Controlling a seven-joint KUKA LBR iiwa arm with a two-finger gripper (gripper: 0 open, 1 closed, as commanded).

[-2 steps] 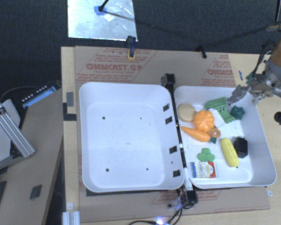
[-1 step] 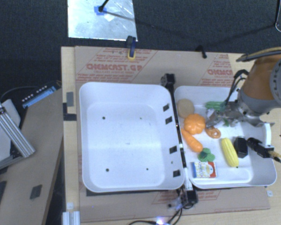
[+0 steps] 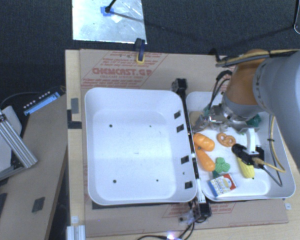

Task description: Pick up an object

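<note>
Camera view, nearest first: a small white carton [image 3: 222,185] lies in the right bin [image 3: 277,186], beside a green piece [image 3: 221,165], yellow corn [image 3: 246,168] and two glossy orange lumps [image 3: 204,150]. A pretzel [image 3: 226,139] sits under the gripper [image 3: 235,125]; its state cannot be told. Left bin [image 3: 135,144] is smooth.

I see the objects clustered in the right bin [image 3: 285,186]: two orange carrots [image 3: 205,142] [image 3: 206,160] lying near its left wall, a small pretzel [image 3: 225,139] just right of them, a green piece [image 3: 221,165] beside a yellow corn cob [image 3: 246,168], and a small red-and-white packet [image 3: 222,184] at the near edge.
</note>
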